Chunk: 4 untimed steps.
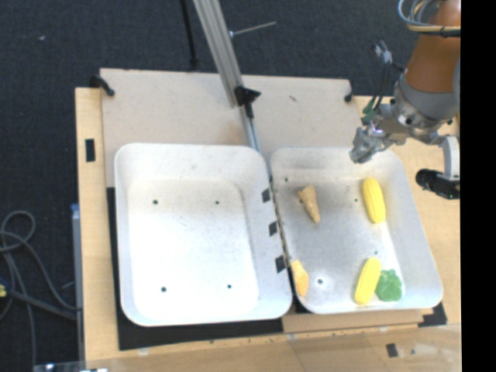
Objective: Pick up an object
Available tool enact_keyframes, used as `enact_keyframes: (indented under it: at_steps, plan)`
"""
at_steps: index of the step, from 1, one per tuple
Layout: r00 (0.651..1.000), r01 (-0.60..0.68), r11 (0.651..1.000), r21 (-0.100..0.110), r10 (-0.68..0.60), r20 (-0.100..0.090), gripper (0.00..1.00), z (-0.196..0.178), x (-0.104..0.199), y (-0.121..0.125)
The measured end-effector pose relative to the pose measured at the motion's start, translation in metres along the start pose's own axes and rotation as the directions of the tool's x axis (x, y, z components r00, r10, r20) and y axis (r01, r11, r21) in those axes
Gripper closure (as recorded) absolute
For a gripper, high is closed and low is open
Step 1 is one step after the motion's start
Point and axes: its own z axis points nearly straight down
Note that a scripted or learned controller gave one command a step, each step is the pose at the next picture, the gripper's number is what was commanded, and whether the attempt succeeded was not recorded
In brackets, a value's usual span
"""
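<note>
Nearest, at lower right of the frame, the right bin (415,231) holds a yellow corn cob (367,280) touching a green piece (390,285), an orange piece (299,277) by its left wall, then a tan cone (310,204) and a second corn cob (374,200). Farther, upper right, the gripper (363,149) hangs over the bin's far rim; its state cannot be told, and no writing is legible.

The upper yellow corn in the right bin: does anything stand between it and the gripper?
Nothing visible does. The gripper is over the right bin's far rim, and the upper yellow corn lies just below it in the picture with bare bin floor around it. The tan cone lies apart, to the picture's left.
</note>
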Motion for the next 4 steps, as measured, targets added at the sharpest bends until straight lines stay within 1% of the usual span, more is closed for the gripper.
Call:
enact_keyframes:
  at_steps: [1,2,3,4]
  plan:
    - [1.000,0.000,1.000,0.001,0.000,0.000,1.00,0.003,0.050,0.011]
    - [1.000,0.001,1.000,0.002,-0.001,-0.001,1.00,0.000,0.110,0.005]
    - [1.000,0.001,1.000,0.003,-0.001,-0.001,1.00,0.001,0.163,-0.004]
    - [1.000,0.000,1.000,0.005,0.000,-0.001,1.00,0.004,0.208,-0.008]
